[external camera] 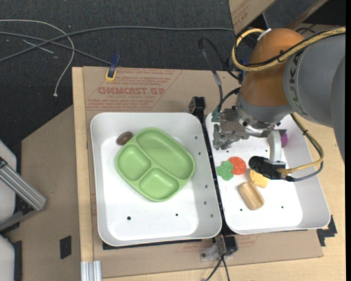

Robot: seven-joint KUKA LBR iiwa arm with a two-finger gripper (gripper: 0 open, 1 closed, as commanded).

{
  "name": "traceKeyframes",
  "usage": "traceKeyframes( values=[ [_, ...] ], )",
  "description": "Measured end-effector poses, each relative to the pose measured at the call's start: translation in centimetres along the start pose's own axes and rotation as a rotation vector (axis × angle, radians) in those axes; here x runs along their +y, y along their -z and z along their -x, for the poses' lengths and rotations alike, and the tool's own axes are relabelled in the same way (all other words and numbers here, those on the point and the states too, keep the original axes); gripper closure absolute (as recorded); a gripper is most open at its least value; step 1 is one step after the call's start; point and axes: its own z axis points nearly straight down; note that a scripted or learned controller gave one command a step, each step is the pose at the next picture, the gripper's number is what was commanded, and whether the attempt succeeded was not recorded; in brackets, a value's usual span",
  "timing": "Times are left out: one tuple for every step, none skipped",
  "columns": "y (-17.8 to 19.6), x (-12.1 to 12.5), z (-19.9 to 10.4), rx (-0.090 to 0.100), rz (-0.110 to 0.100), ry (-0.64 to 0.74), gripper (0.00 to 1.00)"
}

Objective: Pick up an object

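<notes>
Overhead and at a slant, my camera looks down on a counter covered with a brown cardboard sheet printed with faded red lettering. Around it lies dark grey carpet with a thin white cable looping across the upper left. A small blue and yellow clamp grips the cardboard's far edge, a metal rail slants in at the left, and a cardboard box sits at the top right.

Two shallow white bins sit side by side, touching along their inner edges. The left bin holds a pale green plate divided into three sections, with a small brown oval just beside its upper left rim.

The right bin holds the small things I could pick. A green leafy toy and a round orange-red toy lie touching each other near the bin's left wall. Just below and to the right are a yellow wedge and a tan, rounded block, close together. A purple piece lies further back, partly hidden by the arm.

The grey arm, with its orange band, reaches in from the right. Its hand hangs over the right bin's upper left area, just above the green toy. I cannot tell whether the hand is released or clenched, and I see nothing held in it.
</notes>
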Motion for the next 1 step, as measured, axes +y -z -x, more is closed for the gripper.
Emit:
traceKeyframes(
  values=[
    [-0.76, -1.38, -5.37, -0.001, 0.0, 0.0, 1.0]
  ],
)
